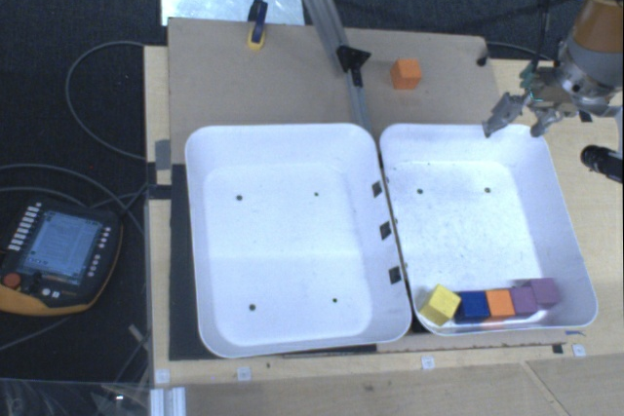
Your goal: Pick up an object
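Several small blocks lie in a row along the front wall of the right bin (565,239): a yellow block (441,304), a blue block (474,306), an orange block (500,303) and a purple block (538,294). My gripper (520,120) hangs above the far right corner of that bin, well away from the blocks. Its two fingers (500,117) are spread apart with nothing between them.
The left bin (195,209) lies beside the right one. An orange cube (406,73) sits on the brown board behind the bins. A slanted metal pole (322,0) crosses the back. A teach pendant (58,253) lies at the far left.
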Available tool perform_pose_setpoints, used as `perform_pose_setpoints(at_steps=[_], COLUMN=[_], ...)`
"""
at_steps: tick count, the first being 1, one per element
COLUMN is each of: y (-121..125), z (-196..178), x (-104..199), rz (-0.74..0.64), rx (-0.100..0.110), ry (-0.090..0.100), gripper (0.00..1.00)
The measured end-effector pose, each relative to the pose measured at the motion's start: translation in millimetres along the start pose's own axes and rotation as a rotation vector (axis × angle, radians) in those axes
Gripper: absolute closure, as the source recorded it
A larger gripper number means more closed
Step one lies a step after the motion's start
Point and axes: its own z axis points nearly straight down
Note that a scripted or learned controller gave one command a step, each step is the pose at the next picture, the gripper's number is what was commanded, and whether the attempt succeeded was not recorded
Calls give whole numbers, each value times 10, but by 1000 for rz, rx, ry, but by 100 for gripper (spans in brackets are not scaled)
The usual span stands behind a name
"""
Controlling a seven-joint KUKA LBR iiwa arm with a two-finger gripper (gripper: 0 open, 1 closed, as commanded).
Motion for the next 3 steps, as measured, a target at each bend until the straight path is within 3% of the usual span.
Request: perform_pose_setpoints(at_steps=[1,2,3], y=[-521,-355,-1078], z=[1409,1366,166], x=[-197,707,539], rz=[9,-5,8], rx=[8,1,-5], ry=[2,6,-1], gripper=[0,0,0])
